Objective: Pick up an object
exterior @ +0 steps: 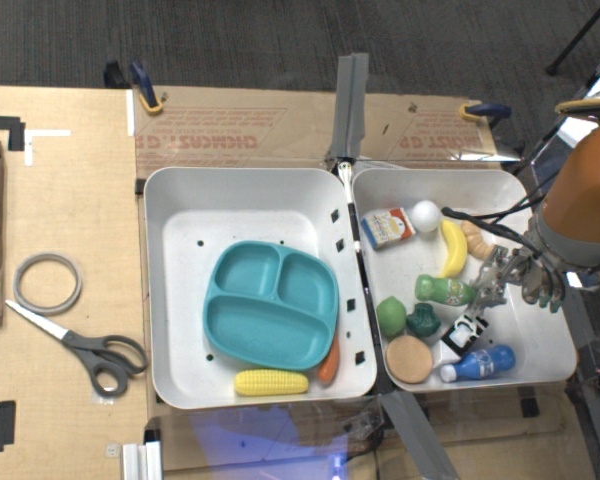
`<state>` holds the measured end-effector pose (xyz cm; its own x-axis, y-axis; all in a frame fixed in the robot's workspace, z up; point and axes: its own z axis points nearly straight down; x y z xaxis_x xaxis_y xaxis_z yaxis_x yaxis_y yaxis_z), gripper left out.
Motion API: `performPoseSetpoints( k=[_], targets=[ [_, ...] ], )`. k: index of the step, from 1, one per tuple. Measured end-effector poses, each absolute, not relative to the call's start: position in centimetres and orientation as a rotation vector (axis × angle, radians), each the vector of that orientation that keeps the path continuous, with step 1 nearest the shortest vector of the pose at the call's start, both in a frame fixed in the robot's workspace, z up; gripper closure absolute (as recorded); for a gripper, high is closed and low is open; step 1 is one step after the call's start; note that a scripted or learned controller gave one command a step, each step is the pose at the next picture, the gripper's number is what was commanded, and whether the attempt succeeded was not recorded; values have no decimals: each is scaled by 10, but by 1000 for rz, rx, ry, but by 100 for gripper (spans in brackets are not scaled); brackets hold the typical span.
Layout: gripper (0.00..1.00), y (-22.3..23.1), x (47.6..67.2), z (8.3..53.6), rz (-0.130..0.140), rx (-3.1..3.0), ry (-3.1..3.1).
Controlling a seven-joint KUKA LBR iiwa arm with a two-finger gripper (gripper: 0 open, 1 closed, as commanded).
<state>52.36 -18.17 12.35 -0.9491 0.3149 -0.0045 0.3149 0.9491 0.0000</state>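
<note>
The arm reaches in from the right and brings its gripper (490, 286) low over the right bin (540, 366), among the crowded items there, which suits a pick from that pile rather than from the left bin (170, 268), where a teal divided plate (272, 306), a corn cob (271, 382) and an orange carrot-like piece (328, 366) lie well apart from it. Whether the gripper is released or clenched I cannot tell; its metal parts blur into the clutter. It sits just right of the green bottle (443, 290), the likeliest target, lying on its side below the banana (453, 249): a small, rounded, light green thing with a paler band. Near it lie a green ball (391, 315), a blue bottle (478, 365) and a tan disc (410, 359).
</note>
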Motion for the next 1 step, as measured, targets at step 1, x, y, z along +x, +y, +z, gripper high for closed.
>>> performPoseSetpoints(
  k=[1],
  targets=[
    [0, -182, 523, 123, -1, 500, 3097]
  ],
)
